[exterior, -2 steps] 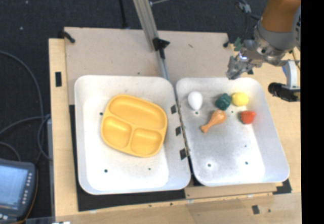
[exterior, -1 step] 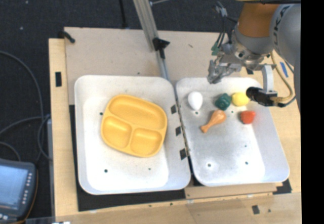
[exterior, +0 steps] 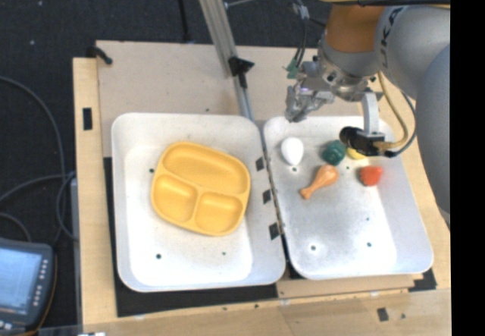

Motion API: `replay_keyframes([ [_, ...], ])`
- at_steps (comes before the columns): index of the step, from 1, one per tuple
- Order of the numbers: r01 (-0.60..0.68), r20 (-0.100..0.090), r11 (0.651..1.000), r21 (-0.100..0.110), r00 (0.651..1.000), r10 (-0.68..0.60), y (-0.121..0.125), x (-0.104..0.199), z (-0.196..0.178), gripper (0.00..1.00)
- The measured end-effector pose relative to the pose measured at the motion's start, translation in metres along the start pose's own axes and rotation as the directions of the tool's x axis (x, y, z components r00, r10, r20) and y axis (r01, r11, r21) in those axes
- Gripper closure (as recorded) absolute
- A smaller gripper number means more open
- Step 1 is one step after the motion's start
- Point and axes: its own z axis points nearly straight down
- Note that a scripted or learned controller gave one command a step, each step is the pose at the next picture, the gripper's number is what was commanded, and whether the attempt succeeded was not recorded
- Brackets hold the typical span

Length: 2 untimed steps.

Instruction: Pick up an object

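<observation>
Grey arm from the right, gripper downward, holding nothing.

Grey arm with orange band cut off by top and right frame edges. Small yellow item partly hidden behind black cable part. Grey handheld screen device cropped at bottom-left corner

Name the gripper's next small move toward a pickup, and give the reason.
Probably a short descent toward the white egg-shaped object. The gripper hangs above the far left corner of the right bin, and that white piece lies just below it in the view, apart from the orange drumstick-shaped toy and green piece, so it looks like the nearest, least crowded target.
</observation>
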Motion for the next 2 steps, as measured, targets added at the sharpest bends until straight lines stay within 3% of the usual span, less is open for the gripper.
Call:
replay_keyframes([
  [2,0.0,-0.001,1.0,0.003,1.0,0.0,-0.009,0.097,-0.005,1.0],
])
